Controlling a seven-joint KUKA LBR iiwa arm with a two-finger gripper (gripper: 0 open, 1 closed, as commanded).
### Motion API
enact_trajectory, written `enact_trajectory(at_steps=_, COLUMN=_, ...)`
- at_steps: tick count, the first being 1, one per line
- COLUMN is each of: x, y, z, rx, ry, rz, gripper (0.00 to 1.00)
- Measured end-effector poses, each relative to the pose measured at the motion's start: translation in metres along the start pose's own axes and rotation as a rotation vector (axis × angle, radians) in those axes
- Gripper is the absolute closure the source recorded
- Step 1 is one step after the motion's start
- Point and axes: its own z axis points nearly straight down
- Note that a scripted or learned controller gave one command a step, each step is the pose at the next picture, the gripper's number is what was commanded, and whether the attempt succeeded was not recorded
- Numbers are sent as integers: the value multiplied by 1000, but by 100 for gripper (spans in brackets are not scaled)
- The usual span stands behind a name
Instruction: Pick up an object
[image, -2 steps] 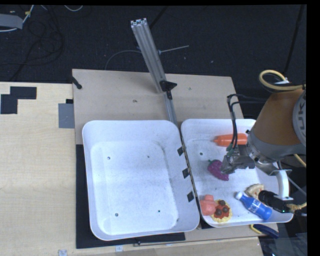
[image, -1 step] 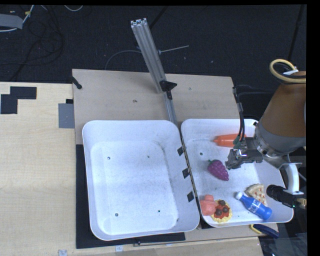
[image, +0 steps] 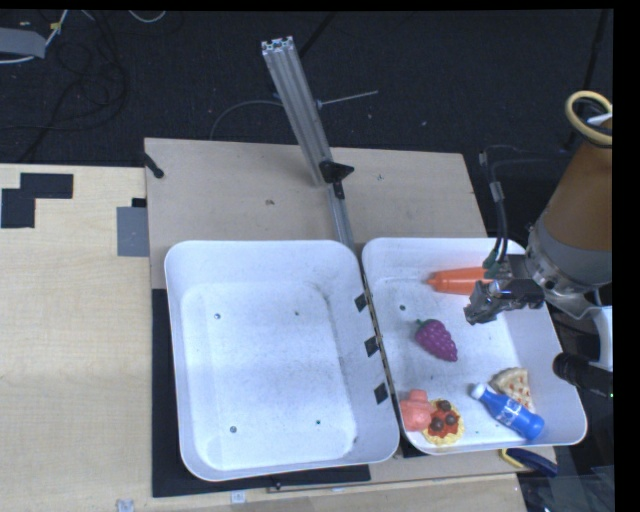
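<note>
**Choosing a clean grab in the right-hand bin**

I am working from the near edge of the bench outward. Nearest me, along the near rim of the right bin (image: 575, 432), a blue bottle (image: 510, 413) is lying on its side beside a waffle-patterned wedge (image: 514, 383), and a pink piece (image: 416, 408) is sitting against a round red-and-yellow toy (image: 443, 423) by the near left corner. These are crowding each other and the rim, so I am judging them poor first choices.

Further in, the purple grape bunch (image: 436, 339) is lying alone on open floor, well apart from its neighbours; that is the target I am favouring, since both sides look free for a finger.

Further still, my pincer (image: 480, 305) is hanging low between the grapes and the orange carrot (image: 458, 281), which is lying toward the far side of the bin. I cannot tell from here whether I am released or clenched, and nothing is visibly between my tips.

I am reckoning the best move is centring over the grapes before descending. The left bin (image: 190, 300) is sitting alongside.
</note>
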Motion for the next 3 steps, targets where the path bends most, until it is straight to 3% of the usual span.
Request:
enact_trajectory(at_steps=2, x=109, y=47, z=7, rx=5, ry=1, rz=-3, gripper=100)
enact_trajectory(at_steps=3, x=158, y=62, z=28, rx=6, ry=0, rz=-3, gripper=100)
